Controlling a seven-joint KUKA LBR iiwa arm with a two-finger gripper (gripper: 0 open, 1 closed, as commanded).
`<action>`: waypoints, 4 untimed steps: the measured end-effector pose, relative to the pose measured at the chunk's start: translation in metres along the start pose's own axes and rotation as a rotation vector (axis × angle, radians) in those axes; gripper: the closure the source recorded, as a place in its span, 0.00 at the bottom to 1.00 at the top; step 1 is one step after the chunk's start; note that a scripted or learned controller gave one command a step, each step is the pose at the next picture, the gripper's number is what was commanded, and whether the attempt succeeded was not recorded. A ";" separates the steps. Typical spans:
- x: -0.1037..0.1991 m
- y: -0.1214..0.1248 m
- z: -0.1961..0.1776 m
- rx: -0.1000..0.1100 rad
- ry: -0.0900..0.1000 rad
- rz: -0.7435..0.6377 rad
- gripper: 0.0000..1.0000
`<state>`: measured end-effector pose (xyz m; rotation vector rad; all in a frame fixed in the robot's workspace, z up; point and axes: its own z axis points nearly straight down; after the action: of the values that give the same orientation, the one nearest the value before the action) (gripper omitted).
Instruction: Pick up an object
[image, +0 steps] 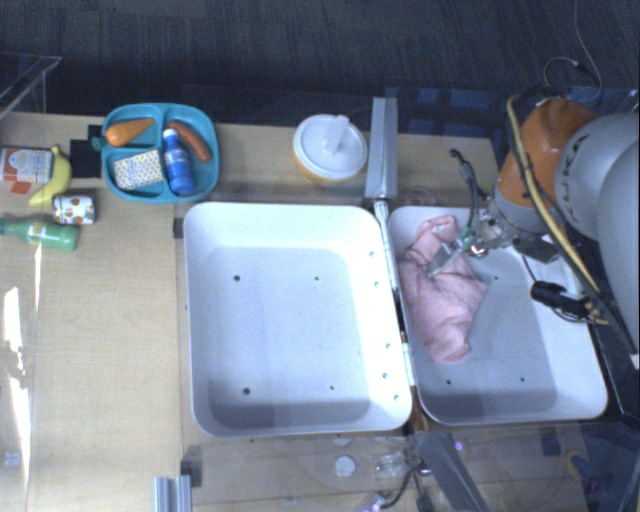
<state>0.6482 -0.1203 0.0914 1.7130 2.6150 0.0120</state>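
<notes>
A crumpled pink cloth (443, 293) lies in the right bin (540, 380), against its left wall. My gripper (452, 254) reaches in from the right and is down at the cloth's upper part, its metal fingers (462, 240) touching or just above the fabric. The grey arm with its orange band (535, 150) rises at the upper right.
The left bin (290, 320) sits beside the right one. On the bench at the back left are a blue divided tray (160, 152) with toy food, a banana (52, 178), a small can (73, 209) and a green bottle (40, 234). A white lidded cup (330, 147) stands behind the bins.
</notes>
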 end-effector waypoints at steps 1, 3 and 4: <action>0.027 -0.039 -0.001 0.000 0.000 0.072 0.00; 0.047 -0.140 -0.041 0.012 0.008 -0.035 0.00; 0.025 -0.146 -0.003 0.002 0.004 0.072 0.00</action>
<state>0.5045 -0.1560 0.0924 1.8089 2.5551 0.0142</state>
